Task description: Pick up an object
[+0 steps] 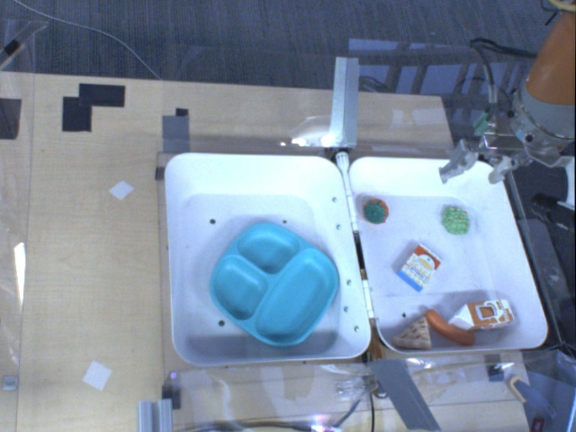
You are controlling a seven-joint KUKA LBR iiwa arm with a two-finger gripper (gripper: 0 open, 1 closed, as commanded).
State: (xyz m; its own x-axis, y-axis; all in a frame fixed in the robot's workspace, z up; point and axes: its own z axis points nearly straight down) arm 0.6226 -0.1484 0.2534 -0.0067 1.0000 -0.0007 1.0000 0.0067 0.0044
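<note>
Gripper [478, 163] hovering at right bin's [531, 268] far rim, fingers apart, holding nothing.

You're looking at candidates lying loose below it: green ball [456, 220] nearest, then small carton [418, 267], w/ the blue divided plate [274, 283] sitting alone in left bin [189, 241], prob. as drop spot.

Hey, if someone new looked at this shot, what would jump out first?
Probably the big blue divided plate lying in the left bin. Next, the small bright items scattered in the right bin, such as the green ball, with the arm's hand above that bin's far edge.
</note>
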